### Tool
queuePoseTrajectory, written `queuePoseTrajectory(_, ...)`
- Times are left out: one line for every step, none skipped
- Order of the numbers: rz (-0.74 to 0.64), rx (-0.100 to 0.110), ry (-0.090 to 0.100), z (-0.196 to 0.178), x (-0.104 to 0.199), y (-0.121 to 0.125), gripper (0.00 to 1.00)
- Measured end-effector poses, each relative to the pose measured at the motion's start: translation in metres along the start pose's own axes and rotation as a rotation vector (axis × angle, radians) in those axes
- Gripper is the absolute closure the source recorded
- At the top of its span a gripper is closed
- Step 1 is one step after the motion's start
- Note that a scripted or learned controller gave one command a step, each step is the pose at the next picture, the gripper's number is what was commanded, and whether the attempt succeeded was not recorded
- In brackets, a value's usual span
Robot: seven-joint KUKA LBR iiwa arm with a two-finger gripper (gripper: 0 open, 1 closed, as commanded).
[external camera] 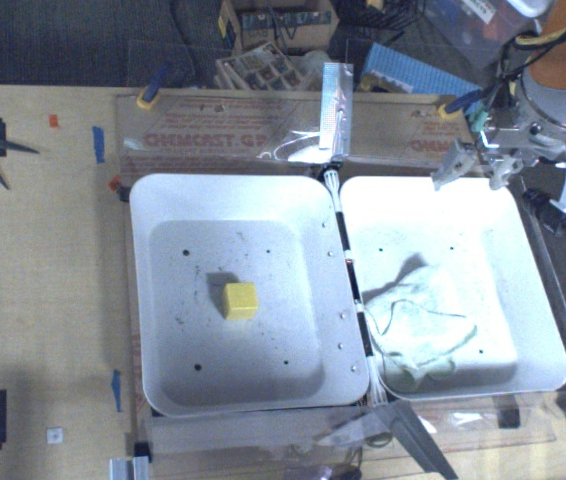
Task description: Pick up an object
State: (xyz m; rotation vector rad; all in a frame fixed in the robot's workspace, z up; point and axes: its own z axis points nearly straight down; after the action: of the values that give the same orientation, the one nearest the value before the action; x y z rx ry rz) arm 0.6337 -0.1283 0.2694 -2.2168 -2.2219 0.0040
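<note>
**Booth:** Give me the surface first, then the room.

**Me:** Pale wood counter [43,268] under everything, with bits of blue tape stuck to it and dark clamps at its left edge. Behind it the floor is dark and cluttered: cables, a cardboard box of parts, a blue ridged pad [403,70].

**Booth:** Count it off for me.

**Me:** Two white bins, side by side and touching along the middle seam. One yellow block [241,300] sits in the left bin [163,208], a little left of centre on the speckled floor, casting a small shadow. One crumpled pale cloth [425,318] lies in the right bin [533,298], toward its near left corner. One clear plastic panel stands along the far side.

**Booth:** And your tool?

**Me:** My tool [475,165] hangs above the far right corner of the right bin, well apart from the block. Nothing sits between its fingers. How wide they stand, I cannot tell from up here.
</note>
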Motion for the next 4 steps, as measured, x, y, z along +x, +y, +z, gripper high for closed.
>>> queuePoseTrajectory(0.042, -0.005, -0.002, 0.027, -0.064, 0.015, 0.00)
queuePoseTrajectory(0.073, -0.004, -0.001, 0.176, -0.072, -0.017, 0.00)
queuePoseTrajectory(0.075, -0.005, -0.001, 0.168, -0.074, -0.017, 1.00)
queuePoseTrajectory(0.406, -0.002, -0.001, 0.086, -0.066, 0.013, 1.00)
